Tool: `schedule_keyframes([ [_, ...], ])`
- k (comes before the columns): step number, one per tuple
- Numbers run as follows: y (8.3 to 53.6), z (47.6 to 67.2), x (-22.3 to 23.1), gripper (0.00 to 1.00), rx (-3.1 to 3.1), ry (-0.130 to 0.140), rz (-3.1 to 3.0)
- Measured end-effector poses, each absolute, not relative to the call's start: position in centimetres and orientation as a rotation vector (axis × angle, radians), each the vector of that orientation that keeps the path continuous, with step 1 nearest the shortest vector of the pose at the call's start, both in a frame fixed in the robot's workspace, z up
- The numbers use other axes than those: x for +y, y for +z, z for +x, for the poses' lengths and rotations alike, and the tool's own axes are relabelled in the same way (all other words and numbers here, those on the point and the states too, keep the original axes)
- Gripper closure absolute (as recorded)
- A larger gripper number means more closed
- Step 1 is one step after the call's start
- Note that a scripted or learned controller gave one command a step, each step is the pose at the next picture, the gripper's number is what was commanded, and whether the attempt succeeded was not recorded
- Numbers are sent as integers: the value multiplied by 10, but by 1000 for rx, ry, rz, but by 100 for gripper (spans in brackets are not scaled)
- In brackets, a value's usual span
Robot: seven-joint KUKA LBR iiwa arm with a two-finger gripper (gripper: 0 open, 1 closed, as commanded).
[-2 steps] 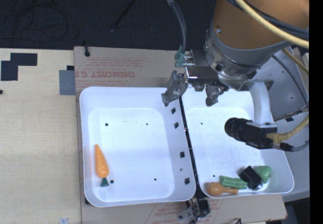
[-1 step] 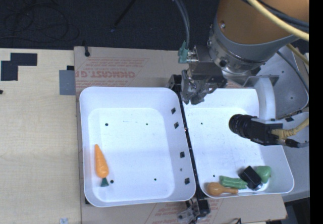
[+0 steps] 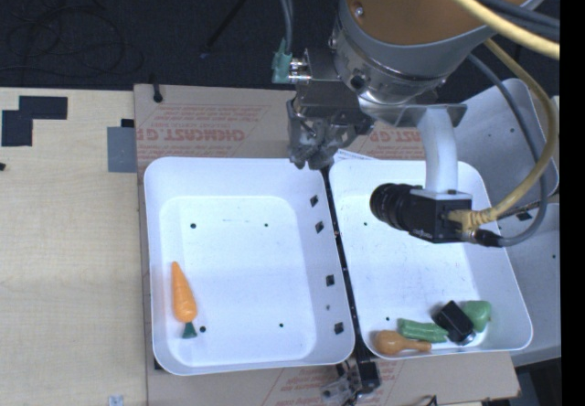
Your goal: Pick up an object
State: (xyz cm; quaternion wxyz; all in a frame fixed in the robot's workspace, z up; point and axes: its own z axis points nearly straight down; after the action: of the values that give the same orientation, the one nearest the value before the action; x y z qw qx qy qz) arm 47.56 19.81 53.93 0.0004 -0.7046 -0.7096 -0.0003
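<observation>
An orange toy carrot (image 3: 183, 293) with a small green top lies near the front left corner of the left bin (image 3: 228, 185). At the front of the right bin (image 3: 366, 304) several small items sit close together: an orange pear-shaped piece (image 3: 399, 343), a long green piece (image 3: 421, 331), a black block (image 3: 454, 321) and a rounded green piece (image 3: 478, 311). My gripper (image 3: 313, 154) hangs high over the back end of the divider between the two bins, far from all of these. Nothing shows in it.
The arm's large grey and orange body (image 3: 430, 11) covers the back right. A black cylinder on a white bracket (image 3: 411, 210) juts over the right bin, with yellow and grey cables beside it. Cardboard (image 3: 210, 121) lies under the bins and a wooden bench (image 3: 64, 258) lies left.
</observation>
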Motion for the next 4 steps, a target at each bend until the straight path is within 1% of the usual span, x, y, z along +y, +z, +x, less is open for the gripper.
schedule_keyframes([
  [1, 537, 476, 228, 100, -2225, 5, -2215],
  [2, 537, 508, 171, 100, -2215, 6, -2227],
  [3, 433, 522, 83, 100, -2206, 23, -2228],
  [4, 543, 573, 170, 100, -2233, -13, -2215],
])
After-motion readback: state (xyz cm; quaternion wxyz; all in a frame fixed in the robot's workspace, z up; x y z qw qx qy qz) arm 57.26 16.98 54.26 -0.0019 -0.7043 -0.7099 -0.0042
